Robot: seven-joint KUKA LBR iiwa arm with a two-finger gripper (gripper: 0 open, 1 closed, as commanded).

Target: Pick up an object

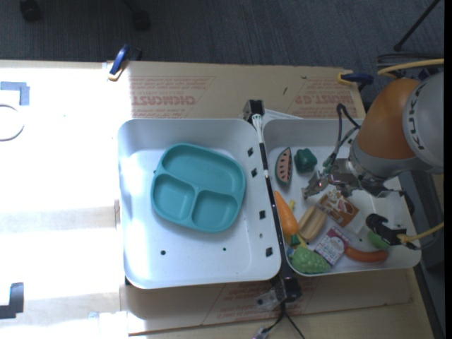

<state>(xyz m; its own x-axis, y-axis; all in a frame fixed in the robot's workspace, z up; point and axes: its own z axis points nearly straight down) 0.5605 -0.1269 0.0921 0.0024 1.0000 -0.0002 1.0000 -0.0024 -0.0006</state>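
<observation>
My gripper (319, 184) hangs over the middle of the right bin (332, 129), with the grey arm and its orange band (385, 122) reaching in from the right. Just below and right of it lies a brown snack packet (339, 207). A tan bread roll (311, 222) lies below it, touching an orange carrot (286, 215). A watermelon slice (283, 165) and a dark green vegetable (305, 159) lie to the upper left of the gripper. I see nothing held in the gripper.
The left bin (141, 210) holds a teal divided plate (199, 187). At the right bin's front lie a green leafy toy (308, 260), a pink packet (330, 246) and a red chili (366, 255). Black cables (342, 129) hang near the arm.
</observation>
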